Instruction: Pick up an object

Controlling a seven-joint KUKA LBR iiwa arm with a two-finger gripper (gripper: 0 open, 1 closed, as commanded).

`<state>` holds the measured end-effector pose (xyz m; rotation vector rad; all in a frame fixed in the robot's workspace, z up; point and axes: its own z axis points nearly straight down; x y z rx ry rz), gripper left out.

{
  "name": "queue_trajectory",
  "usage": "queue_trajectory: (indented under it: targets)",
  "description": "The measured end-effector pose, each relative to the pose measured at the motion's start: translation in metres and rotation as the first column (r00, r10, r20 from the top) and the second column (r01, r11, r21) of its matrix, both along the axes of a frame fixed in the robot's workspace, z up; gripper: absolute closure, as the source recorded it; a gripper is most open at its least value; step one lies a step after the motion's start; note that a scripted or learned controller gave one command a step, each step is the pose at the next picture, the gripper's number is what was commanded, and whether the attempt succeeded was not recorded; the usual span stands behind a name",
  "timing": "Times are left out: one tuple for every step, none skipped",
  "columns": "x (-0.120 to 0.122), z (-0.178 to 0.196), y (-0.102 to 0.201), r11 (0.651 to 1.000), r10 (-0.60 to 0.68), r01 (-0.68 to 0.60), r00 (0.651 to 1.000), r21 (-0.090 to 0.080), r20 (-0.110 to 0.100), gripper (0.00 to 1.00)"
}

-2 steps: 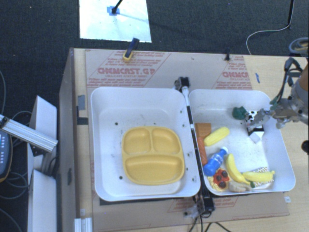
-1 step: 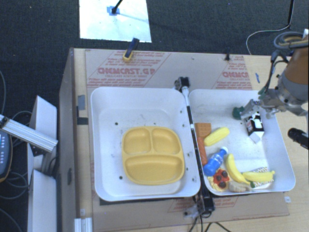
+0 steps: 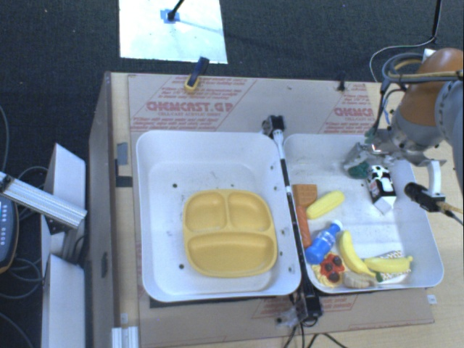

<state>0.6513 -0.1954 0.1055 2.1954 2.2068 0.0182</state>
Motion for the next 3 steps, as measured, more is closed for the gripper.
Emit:
queue_trajectory:
  targets:
    - [0.003,0.015,0.001,1.000,0.003,-0.003,1.000,0.001,0.008,1.00]
    - [0.001,0.012,0.001,1.000,0.003,-0.003,1.000,0.001,0.002,0.00]
    - [-0.026,-0.004,-0.012,1.000,-0.003,0.004,1.000,0.010,-0.027,0.00]
